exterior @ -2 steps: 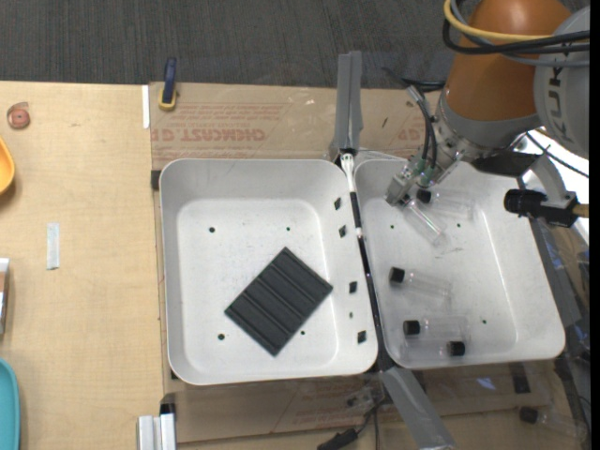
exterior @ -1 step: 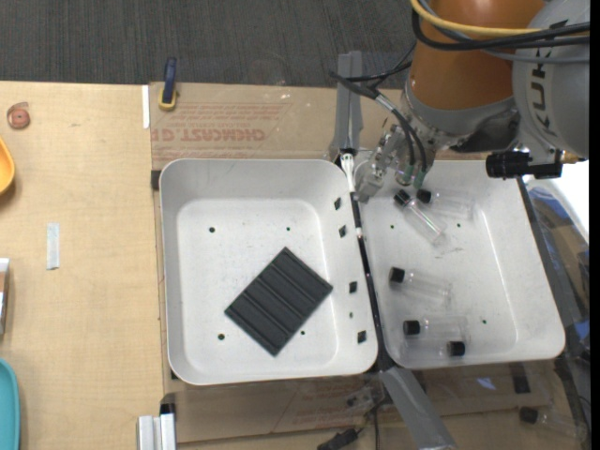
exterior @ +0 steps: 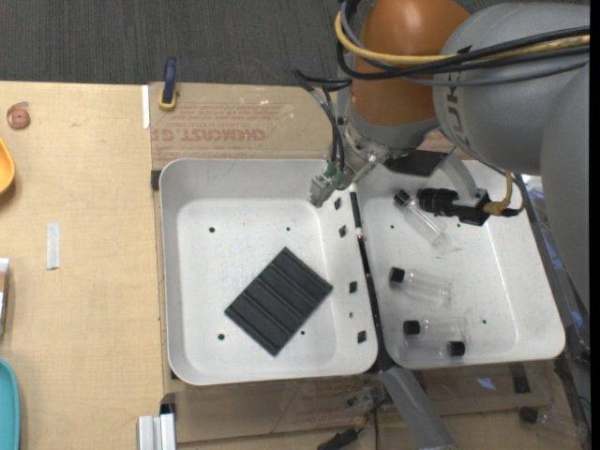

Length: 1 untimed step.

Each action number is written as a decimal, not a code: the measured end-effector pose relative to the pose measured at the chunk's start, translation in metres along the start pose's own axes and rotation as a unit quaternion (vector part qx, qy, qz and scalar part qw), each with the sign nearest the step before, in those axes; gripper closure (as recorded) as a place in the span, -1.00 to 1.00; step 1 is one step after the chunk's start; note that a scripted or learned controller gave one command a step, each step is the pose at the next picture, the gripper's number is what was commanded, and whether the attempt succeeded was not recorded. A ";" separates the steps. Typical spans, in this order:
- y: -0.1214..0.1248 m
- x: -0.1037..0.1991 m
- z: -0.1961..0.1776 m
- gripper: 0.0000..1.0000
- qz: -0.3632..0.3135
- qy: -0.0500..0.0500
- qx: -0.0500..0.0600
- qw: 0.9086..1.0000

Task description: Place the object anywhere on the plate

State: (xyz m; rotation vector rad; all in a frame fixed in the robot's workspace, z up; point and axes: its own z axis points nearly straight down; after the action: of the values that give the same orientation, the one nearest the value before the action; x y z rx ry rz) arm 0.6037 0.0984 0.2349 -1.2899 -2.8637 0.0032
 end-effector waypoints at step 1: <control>-0.030 0.031 -0.114 1.00 -0.215 -0.001 -0.001 0.977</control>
State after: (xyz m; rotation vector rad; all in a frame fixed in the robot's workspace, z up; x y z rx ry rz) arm 0.5610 0.1020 0.3490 -0.6461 -3.0765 0.0009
